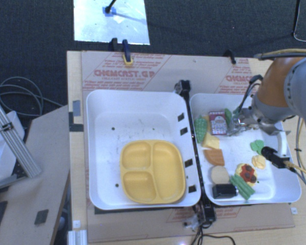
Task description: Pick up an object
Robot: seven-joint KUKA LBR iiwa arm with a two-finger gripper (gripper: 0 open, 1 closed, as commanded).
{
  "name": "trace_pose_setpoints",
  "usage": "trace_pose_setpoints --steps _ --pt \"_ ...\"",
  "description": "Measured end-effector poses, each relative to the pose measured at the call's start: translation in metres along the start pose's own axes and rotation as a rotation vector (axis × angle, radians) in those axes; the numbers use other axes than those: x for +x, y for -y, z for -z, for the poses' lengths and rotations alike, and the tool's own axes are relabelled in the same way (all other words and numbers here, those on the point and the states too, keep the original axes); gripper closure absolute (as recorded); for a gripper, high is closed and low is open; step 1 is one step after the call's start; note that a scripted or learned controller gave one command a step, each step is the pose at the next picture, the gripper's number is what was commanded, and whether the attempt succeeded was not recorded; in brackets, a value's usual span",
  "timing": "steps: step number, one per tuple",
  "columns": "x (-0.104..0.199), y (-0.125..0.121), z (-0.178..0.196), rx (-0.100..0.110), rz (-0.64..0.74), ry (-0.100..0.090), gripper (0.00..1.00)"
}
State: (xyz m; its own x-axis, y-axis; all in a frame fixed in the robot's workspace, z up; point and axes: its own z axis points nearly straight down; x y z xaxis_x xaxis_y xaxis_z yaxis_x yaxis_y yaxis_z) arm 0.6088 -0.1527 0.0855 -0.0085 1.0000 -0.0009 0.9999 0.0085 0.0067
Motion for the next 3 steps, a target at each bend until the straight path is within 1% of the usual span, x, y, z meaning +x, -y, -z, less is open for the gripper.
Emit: trace_pose_setpoints --steps 1,2,3 --pt "-0.001 0.01 0.065 0.002 -0.005 0.0 1.0" --pt "-0.03 -0.045 -0.004 0.004 -0.003 0.0 1.0" --pt "-0.029 -0.044 -0.001 0.004 -0.003 0.0 0.0"
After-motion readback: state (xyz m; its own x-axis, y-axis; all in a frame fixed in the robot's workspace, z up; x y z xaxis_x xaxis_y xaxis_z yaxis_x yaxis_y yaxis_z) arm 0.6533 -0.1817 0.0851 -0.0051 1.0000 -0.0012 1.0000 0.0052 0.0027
